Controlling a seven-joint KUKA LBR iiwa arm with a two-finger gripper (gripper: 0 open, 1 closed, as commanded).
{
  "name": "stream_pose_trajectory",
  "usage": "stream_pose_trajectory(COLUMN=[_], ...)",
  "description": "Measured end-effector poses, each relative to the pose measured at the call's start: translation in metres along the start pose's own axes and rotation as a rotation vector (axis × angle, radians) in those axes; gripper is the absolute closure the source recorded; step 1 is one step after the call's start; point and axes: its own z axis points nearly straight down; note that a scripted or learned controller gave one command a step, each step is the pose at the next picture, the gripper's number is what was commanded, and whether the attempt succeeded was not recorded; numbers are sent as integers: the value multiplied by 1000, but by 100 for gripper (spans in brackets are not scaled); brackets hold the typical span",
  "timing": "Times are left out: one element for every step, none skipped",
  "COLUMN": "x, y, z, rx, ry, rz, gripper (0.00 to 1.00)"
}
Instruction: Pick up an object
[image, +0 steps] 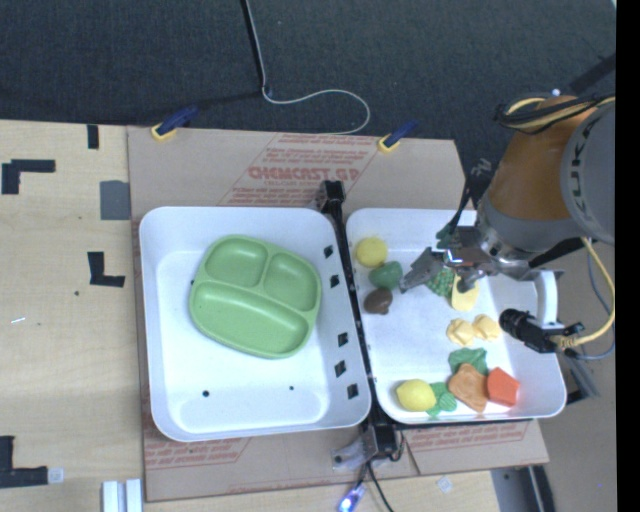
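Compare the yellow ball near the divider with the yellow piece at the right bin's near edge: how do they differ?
The yellow ball is round and sits at the far end by the divider; the yellow piece looks more oval and lies at the near rim. The ball stands just above a green item; the piece touches green leaves. Both are yellow and unheld.

Light green sectioned plastic plate (254, 295) showing in the white left bin (160, 300); yellow round toy (371, 250), orange block (502, 387), brown lump (378, 299) showing in the white right bin (420, 330).
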Motion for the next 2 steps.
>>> stream_pose_trajectory(x=[46, 44], y=[-43, -41], z=[15, 4], rx=[4, 1], ry=[1, 0], rz=[-2, -1], gripper=[0, 100])
